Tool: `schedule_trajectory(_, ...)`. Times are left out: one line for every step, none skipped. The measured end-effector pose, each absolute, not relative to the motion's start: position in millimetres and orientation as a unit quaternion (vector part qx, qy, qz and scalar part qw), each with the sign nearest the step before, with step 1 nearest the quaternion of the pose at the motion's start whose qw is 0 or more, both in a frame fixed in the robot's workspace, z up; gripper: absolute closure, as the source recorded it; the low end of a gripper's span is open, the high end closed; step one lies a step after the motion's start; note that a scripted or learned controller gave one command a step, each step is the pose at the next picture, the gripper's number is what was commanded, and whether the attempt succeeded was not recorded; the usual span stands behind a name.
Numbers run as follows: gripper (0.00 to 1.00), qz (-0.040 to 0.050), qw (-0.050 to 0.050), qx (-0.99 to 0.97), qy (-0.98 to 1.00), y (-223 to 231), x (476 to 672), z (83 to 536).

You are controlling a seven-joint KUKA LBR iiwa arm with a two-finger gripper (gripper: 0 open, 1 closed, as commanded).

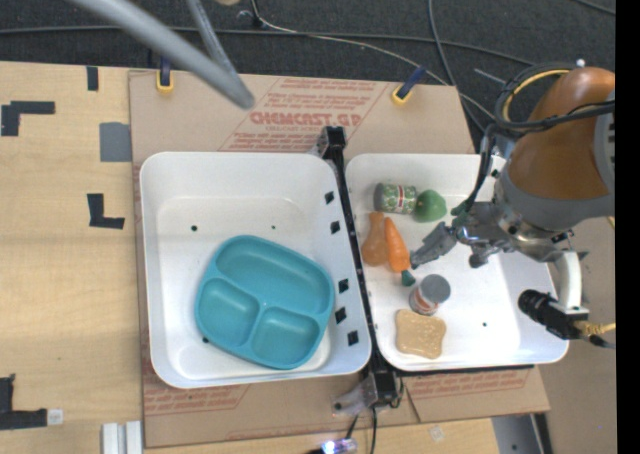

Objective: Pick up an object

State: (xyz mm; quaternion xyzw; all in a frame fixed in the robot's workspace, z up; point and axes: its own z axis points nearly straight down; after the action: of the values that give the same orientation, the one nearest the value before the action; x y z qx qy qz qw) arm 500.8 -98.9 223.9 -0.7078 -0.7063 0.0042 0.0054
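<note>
From above, the bench carries two shallow white bins side by side on a brown cardboard sheet (300,107). The left bin (170,192) holds a teal divided plate (264,300), lying flat toward the near right part of that bin.

The right bin (500,337) holds the loose objects, all gathered in its left half. At the far end lies a small can with a green and red label (397,198) on its side, and a green round piece (431,206) touches its right end. Just nearer, an orange carrot-like piece (396,245) lies beside a paler orange piece (375,240) on its left; the two touch. Nearer still stands a small grey tin with a red patch on its top (431,294), and a tan slice of toast (420,334) lies flat just near of it.

The arm comes in from the right, its orange band (565,132) over the right bin's far right side. The gripper (458,244) hangs low over the middle of the right bin, its two dark fingers (432,245) spread wide apart with nothing between them. The left finger's tip sits just right of the carrot-like piece and just far of the grey tin; whether it touches either is not clear.
</note>
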Motion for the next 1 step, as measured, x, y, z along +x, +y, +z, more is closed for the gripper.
schedule_trajectory(0.0,0.0006,0.001,-0.707,-0.708,-98.7,503.2,229.4)
